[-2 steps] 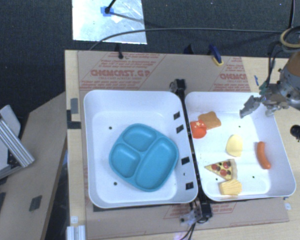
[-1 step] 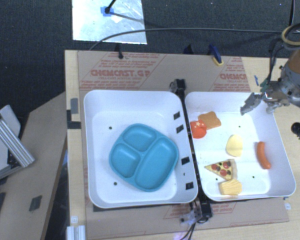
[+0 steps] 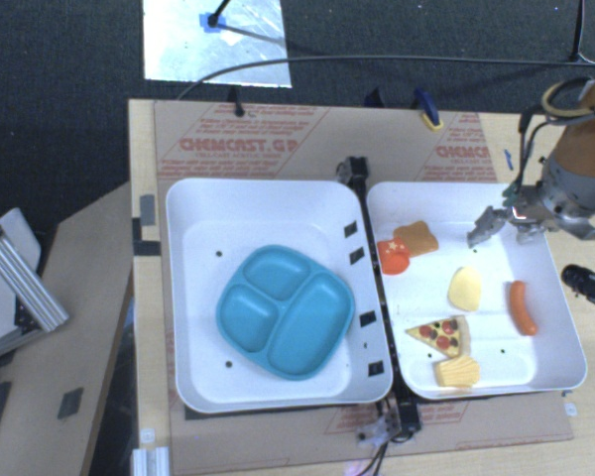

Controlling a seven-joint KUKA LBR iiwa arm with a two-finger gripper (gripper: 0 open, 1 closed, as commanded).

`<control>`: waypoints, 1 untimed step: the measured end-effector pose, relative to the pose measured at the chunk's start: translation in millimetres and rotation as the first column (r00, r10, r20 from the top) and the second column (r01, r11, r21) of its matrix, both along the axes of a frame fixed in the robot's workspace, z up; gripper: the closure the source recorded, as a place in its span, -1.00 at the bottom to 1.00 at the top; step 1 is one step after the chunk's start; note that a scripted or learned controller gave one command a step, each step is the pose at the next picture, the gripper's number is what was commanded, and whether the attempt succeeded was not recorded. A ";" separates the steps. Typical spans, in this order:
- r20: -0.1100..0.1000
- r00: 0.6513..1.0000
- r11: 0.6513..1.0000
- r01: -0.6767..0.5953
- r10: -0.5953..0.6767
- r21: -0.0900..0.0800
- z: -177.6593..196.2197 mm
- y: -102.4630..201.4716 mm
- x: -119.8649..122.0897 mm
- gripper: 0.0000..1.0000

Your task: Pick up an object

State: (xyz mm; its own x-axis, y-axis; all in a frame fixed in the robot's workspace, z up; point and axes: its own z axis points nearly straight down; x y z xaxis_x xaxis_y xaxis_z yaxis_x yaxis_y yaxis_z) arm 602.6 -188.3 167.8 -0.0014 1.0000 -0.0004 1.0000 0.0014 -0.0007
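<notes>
my gripper [image 3: 496, 222] hangs over the upper right part of the right bin [image 3: 565, 365], reaching in from the right, and i can't tell from here whether it is apart or together; nothing shows clamped in it. working outward, the nearest piece i judge to be the toast [image 3: 416, 237], lying to the left of the gripper in view, near the bin's upper left corner, with the tomato [image 3: 394, 256] just beside it on its lower left. below the gripper and a little left sits the pale egg [image 3: 465, 289], roughly round, so no long axis to worry about. the sausage [image 3: 521, 307] lies lower down toward the right wall, its long axis running nearly up and down the view with a slight tilt. further down are the pizza slice [image 3: 441, 335] and, just under it, the cheese [image 3: 457, 372]. the blue tray [image 3: 286, 311] sits in the left bin [image 3: 193, 266], well apart. i'd go for the egg or toast: a short move down and left.
</notes>
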 end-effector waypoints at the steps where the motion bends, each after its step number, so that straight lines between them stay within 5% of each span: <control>1: -0.001 1.000 1.000 0.000 0.000 0.000 -44.6 -6.6 -3.3 -1.00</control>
